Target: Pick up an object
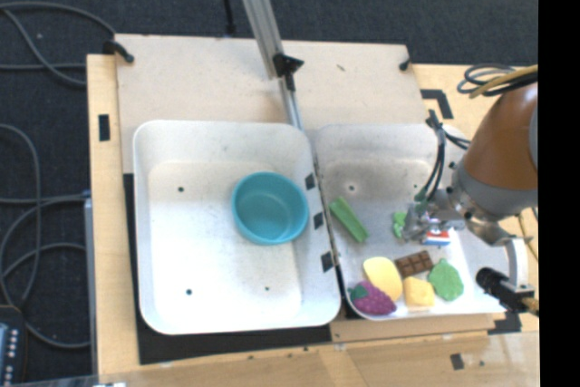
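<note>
Several small toy foods crowded the right bin's (pixel 381 140) near corner: purple grapes (pixel 372 296), yellow lemon (pixel 382 274), brown chocolate (pixel 415 264), green leaf (pixel 446 279). Just beyond, the end effector (pixel 419 226) hung low by a small green piece (pixel 399 222); whether it was open or closed was unclear. Such crowding risked a glancing, failed grasp.

A teal bowl (pixel 269 208) sits in the white left bin (pixel 163 149). In the white right bin (pixel 362 145): a green stick (pixel 348 220), yellow lemon (pixel 382 275), purple grapes (pixel 372 296), brown chocolate (pixel 414 264) and a green leafy piece (pixel 446 280). The arm's band (pixel 503 140) is orange.
</note>
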Action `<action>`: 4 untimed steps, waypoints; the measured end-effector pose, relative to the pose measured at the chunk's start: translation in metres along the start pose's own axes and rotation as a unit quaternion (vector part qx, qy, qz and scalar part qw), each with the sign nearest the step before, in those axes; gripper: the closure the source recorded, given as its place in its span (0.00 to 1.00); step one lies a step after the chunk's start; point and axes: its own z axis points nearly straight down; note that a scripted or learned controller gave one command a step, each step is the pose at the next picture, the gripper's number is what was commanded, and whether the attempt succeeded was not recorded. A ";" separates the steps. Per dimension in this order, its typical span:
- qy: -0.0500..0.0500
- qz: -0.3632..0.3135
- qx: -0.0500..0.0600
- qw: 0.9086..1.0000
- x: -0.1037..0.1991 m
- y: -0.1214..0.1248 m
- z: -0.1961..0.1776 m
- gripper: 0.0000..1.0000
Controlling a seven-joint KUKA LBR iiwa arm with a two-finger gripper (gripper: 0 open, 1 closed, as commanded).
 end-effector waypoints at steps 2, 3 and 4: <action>0.002 -0.003 0.002 1.000 0.052 0.000 -0.065 1.00; 0.002 -0.002 0.003 1.000 0.112 -0.003 -0.061 1.00; 0.002 -0.003 0.003 1.000 0.168 0.002 -0.072 1.00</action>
